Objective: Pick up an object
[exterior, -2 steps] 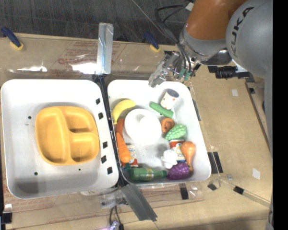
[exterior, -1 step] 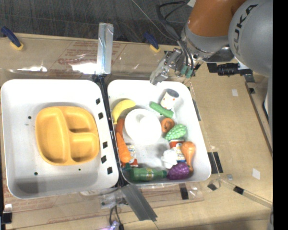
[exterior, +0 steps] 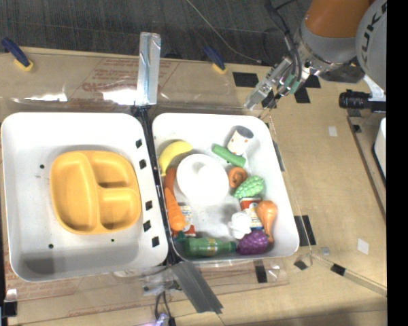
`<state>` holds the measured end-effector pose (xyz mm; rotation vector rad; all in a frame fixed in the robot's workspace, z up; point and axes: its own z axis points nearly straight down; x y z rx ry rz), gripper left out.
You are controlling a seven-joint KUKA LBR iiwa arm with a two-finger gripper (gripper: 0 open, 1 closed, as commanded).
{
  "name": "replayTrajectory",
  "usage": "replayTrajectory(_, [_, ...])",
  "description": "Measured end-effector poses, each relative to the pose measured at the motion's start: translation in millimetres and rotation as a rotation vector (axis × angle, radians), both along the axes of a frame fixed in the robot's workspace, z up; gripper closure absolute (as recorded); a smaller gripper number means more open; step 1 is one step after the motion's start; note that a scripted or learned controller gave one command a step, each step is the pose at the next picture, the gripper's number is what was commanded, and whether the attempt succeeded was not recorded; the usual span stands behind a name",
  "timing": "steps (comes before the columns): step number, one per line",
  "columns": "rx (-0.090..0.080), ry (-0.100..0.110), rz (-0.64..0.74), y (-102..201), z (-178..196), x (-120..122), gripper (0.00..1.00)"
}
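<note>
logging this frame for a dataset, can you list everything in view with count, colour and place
bins: 2, white, side by side on the bench
divided tray: 1, yellow, middle of the left bin
plate: 1, white, middle of the right bin
banana: 1, yellow, right bin, top left, partly under the plate
carrot: 1, orange, along the right bin's left wall
cup: 1, white, right bin, top right
grapes: 1 bunch, purple, right bin, bottom right corner
bottle: 1, green, lying along the right bin's bottom wall
claw: 1, silver, above the right bin's top right corner, fingers unclear
</note>
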<state>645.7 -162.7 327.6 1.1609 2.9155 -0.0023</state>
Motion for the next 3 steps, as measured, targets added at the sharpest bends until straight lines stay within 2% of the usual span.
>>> replayTrajectory(1, [0.003,0.007,-0.065,73,-65,-7,1.00])
replayTrajectory(2, [0.001,0.000,-0.162,67,-25,2,1.00])
replayTrajectory(3, [0.001,0.000,-0.370,33,-5,-11,1.00])
